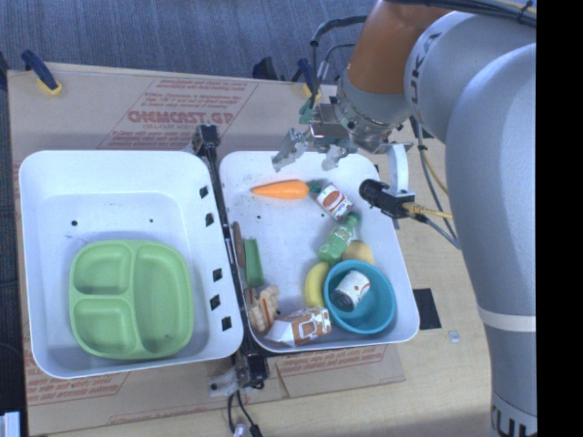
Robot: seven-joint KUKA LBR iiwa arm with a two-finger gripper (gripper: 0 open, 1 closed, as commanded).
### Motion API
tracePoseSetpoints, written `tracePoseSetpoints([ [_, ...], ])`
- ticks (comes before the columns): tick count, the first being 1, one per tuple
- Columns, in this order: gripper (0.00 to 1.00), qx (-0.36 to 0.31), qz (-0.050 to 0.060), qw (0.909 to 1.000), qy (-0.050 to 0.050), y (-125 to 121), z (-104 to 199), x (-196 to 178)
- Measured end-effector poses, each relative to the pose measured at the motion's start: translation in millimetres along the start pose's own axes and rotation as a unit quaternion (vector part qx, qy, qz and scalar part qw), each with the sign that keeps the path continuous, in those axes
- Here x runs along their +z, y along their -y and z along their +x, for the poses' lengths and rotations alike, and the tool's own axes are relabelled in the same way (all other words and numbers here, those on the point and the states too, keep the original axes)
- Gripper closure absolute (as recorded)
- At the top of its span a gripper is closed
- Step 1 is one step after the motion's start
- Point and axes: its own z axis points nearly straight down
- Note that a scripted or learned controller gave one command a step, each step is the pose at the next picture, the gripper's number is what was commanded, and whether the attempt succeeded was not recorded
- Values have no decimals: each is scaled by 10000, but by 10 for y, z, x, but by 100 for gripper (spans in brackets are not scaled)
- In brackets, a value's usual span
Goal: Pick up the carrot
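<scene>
The carrot (pixel 281 189) lies on its side on the floor of the right bin (pixel 273 244), near the bin's far edge, its orange body running left to right with a green top at its right end. The gripper (pixel 310 153) hangs just above and slightly to the right of it, over the bin's far rim, with its two fingers spread apart and nothing between them: the left finger (pixel 287 153) points down toward the bin's upper left corner, the other sits over the rim farther right. The carrot is near the fingertips but apart from them.

Just right of the carrot's green end lies a small tilted can (pixel 334 201), and below that a green bottle (pixel 339 238) lies slanted. A yellow lemon (pixel 358 252) and a banana (pixel 315 284) rest beside a blue bowl (pixel 361 299) with a small white cup inside. A small carton (pixel 310 326) lies at the bin's near edge. The left bin (pixel 55 198) holds a green divided plate (pixel 132 299). Both bins sit on the cardboard-covered surface (pixel 137 107).
</scene>
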Motion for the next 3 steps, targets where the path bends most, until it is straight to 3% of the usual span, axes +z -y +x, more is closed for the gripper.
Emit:
tracePoseSetpoints([
  [1,0,-290,-40,9996,25,-150,-338,1339],
  [2,100,-330,0,9995,29,-142,-339,1253],
  [3,100,-168,-48,9998,-1,-178,852,422],
])
